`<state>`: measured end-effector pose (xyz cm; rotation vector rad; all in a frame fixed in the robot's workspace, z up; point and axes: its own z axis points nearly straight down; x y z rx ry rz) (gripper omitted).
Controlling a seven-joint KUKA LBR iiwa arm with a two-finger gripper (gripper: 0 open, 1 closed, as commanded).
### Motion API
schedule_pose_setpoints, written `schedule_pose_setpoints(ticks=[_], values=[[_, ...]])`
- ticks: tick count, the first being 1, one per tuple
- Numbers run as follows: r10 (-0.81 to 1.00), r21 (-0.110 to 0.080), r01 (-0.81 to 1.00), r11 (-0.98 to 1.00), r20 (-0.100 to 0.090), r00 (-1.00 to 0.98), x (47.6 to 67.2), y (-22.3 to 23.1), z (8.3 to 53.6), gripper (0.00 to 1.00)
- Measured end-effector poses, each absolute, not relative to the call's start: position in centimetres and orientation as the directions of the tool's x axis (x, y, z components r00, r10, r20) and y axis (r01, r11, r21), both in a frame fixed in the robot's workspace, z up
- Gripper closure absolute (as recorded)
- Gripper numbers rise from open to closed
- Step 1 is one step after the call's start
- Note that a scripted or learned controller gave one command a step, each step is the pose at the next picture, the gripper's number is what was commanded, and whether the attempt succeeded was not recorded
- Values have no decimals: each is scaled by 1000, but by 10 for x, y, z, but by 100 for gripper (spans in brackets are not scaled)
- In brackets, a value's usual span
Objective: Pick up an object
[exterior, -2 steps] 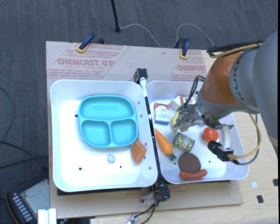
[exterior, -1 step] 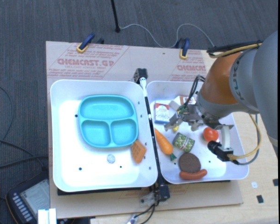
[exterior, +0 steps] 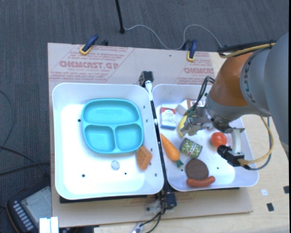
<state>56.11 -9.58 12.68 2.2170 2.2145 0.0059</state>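
Two white bins [exterior: 58, 130]; one blue tray [exterior: 111, 125]; one carrot [exterior: 169, 148]; one tomato [exterior: 218, 139]; one sausage [exterior: 200, 181].

Gripper [exterior: 193, 125] low in right bin [exterior: 242, 178], above green can [exterior: 190, 148]; carrot [exterior: 170, 148] by left wall.

A single fixed camera looks down at a slant from above the brown cardboard-covered bench [exterior: 63, 130], far enough back to take in both shallow white plastic bins [exterior: 58, 130] and surrounding grey carpet [exterior: 19, 33].
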Motion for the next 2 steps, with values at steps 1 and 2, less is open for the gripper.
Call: schedule_pose_setpoints(ticks=[1, 2], values=[[1000, 8, 1000, -1, -3, 1, 561, -96, 127, 0], [1000, 8, 1000, 0, -3, 0, 561, -96, 136, 100]])
